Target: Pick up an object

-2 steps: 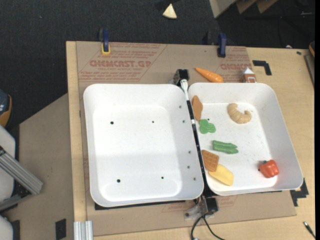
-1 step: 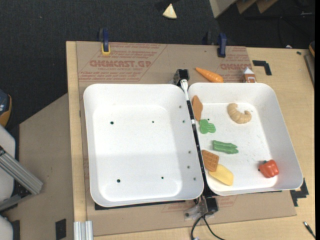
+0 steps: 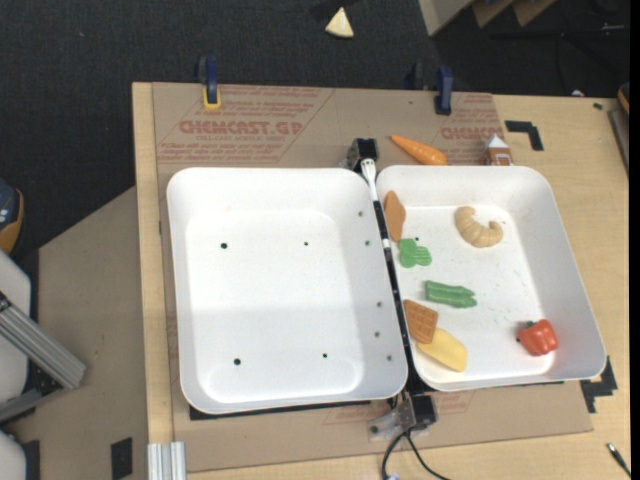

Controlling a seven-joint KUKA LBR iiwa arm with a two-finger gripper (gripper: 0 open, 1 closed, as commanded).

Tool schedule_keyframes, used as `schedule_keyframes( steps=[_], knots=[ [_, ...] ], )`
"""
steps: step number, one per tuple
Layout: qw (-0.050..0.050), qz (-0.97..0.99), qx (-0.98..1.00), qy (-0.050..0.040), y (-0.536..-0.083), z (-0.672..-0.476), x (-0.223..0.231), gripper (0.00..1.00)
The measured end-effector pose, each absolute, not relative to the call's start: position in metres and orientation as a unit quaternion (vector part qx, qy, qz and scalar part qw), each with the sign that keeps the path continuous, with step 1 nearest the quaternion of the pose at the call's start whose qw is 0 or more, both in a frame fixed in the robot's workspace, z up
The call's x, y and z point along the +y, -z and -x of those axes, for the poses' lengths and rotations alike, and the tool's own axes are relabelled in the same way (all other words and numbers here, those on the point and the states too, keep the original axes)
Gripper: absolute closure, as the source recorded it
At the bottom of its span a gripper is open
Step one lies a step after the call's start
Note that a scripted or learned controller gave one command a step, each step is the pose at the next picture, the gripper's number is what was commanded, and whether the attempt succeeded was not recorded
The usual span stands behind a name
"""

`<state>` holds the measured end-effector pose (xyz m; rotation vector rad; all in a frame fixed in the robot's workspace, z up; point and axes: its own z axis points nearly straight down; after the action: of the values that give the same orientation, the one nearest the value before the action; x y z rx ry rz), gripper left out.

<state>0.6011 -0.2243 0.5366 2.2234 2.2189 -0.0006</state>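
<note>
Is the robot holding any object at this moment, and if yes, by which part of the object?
Nothing is seen held. The croissant, red pepper and green bean pod all lie loose in the right bin.

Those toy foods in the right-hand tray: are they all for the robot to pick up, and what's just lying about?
For picking, in the right bin:
croissant
red pepper
green bean pod
green leafy piece
waffle
yellow piece
orange slice

Lying about:
carrot on the board
small bottle
blue clamps
left bin
</note>
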Motion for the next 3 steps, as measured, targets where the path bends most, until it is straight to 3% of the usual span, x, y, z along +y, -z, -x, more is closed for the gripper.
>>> schedule_keyframes(
  steps=[3],
  knots=[
    [0.000,-0.708,0.706,0.0001,-0.536,-0.495,-0.224,1.00]
  ],
)
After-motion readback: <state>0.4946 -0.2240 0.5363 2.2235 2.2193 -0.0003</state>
